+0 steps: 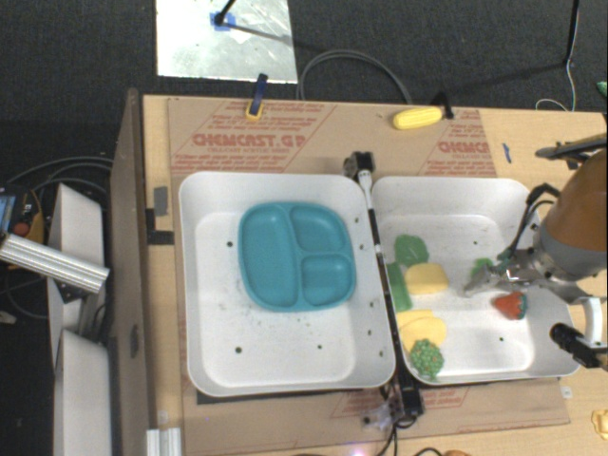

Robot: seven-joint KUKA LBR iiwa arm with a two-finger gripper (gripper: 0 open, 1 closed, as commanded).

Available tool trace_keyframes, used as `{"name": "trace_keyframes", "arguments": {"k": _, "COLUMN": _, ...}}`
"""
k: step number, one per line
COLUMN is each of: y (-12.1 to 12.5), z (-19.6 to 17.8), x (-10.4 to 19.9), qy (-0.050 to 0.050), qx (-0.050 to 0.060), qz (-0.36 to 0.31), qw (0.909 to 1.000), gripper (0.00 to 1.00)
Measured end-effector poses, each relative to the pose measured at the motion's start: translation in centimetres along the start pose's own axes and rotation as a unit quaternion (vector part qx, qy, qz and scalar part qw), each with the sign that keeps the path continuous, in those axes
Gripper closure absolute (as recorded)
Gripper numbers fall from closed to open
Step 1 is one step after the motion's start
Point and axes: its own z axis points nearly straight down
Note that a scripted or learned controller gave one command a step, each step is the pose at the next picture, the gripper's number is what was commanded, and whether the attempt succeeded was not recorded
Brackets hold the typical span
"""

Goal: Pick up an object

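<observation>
**A:** What lies nearest in the right white bin [456,207]?

**B:** A knobbly green toy vegetable [427,357] in the near left corner, touching a yellow rounded piece [423,329]. Beyond these sit a pale yellow block [427,278] and a green leafy piece [410,250].

**A:** And the gripper [482,275]?

**B:** Low over the bin's middle, just beside a small red and green toy [511,304]. Whether it is clenched or released, I cannot tell.

**A:** The left white bin [209,350]?

**B:** It bears a teal plastic divided plate [295,256]. Farther back, a yellow clamp handle [416,117] rests on the cardboard.
</observation>
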Motion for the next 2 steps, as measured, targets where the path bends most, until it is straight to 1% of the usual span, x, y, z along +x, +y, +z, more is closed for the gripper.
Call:
{"name": "trace_keyframes", "arguments": {"k": 1, "y": 6.6, "z": -0.4, "x": 1.9, "qy": -0.001, "qx": -0.004, "qz": -0.005, "qw": 1.0000, "gripper": 0.00}}
{"name": "trace_keyframes", "arguments": {"k": 2, "y": 5.6, "z": -16.2, "x": 0.0, "qy": -0.003, "qx": -0.009, "qz": -0.002, "qw": 1.0000, "gripper": 0.00}}
